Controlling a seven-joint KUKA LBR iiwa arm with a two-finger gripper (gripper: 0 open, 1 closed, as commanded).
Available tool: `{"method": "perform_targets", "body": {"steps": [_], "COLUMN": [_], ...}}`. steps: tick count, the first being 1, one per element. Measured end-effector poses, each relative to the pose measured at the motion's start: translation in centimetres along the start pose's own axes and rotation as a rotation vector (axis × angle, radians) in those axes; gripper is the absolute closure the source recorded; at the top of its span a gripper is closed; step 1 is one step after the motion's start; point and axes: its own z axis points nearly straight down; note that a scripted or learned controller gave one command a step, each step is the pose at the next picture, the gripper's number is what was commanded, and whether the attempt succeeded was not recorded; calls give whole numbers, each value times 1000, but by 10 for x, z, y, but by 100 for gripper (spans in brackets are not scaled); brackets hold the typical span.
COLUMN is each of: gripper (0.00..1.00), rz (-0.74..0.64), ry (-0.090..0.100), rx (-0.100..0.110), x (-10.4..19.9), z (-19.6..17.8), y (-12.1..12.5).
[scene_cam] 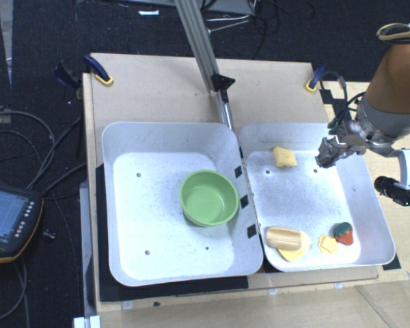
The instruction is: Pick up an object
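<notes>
— Where's the target?

— Yellow chunk [284,157], top of the right bin [369,203], just left of my gripper [326,157]. Can't tell its state, too dark.

— Risks?

— I'd say it's offset; a straight drop likely hits bare floor. Chunk's near the wall too, could skid. Green bowl [208,197] well left, no issue.

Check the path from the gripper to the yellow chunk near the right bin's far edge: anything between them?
Nothing visible. The gripper hangs right of the yellow chunk, with bare floor of the right bin between them.
</notes>
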Motion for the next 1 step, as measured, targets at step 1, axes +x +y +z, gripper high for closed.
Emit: {"method": "perform_targets", "body": {"steps": [1], "gripper": [100], "rz": [-4], "ry": [2], "rx": [3], "x": [48], "z": [-8], "y": [-2]}}
